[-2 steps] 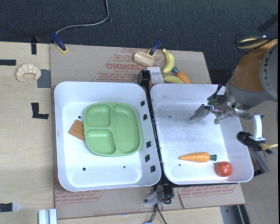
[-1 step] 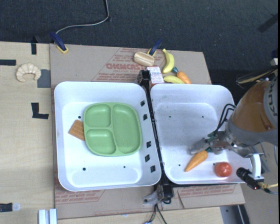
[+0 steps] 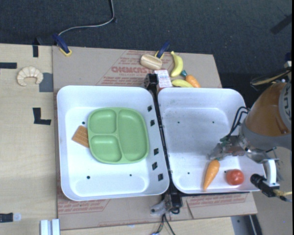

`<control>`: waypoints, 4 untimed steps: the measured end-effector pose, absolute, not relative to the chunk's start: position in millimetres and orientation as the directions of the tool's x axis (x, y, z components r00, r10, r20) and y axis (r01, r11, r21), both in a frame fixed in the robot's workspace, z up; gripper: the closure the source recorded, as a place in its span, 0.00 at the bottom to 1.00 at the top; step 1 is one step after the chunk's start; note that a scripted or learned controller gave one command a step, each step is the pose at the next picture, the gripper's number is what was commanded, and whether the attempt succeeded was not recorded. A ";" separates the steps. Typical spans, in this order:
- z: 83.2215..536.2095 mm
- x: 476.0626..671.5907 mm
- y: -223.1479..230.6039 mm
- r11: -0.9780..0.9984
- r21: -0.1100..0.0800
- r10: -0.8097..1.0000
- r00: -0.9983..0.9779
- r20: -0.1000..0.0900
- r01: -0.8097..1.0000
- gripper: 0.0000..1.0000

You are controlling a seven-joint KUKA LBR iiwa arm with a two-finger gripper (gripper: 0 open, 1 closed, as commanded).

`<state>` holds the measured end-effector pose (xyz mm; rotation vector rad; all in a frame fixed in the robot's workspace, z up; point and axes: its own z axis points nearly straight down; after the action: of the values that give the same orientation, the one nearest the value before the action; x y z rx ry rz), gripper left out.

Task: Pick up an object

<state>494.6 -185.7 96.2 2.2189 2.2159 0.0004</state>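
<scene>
An orange toy carrot [image 3: 211, 174] lies tilted near the front of the right bin [image 3: 196, 109]. A red tomato [image 3: 234, 177] sits just to its right. My gripper [image 3: 219, 151] hangs low over the right bin, just above the carrot's thick end, its dark fingertips pointing left. Nothing shows between the fingers. The grey arm with its orange band [image 3: 267, 114] reaches in from the right and covers the bin's right rim.
The left bin [image 3: 71, 131] holds a green divided plate [image 3: 118, 134] with a brown cracker [image 3: 81, 136] tucked under its left edge. Behind the bins lie a bread roll [image 3: 151, 60], bananas [image 3: 176, 65] and a small carton [image 3: 162, 78]. A croissant [image 3: 29, 75] rests far left.
</scene>
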 end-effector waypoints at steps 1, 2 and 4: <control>96.1 494.5 -185.8 -0.001 0.004 1.000 0.001 -0.004 1.000 0.00; 86.6 563.5 -108.8 0.003 0.007 1.000 -0.003 -0.001 1.000 0.00; 175.8 565.7 -195.7 0.000 -0.001 1.000 0.000 -0.001 1.000 0.00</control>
<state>565.7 -195.7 175.8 2.2214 2.2219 -0.0027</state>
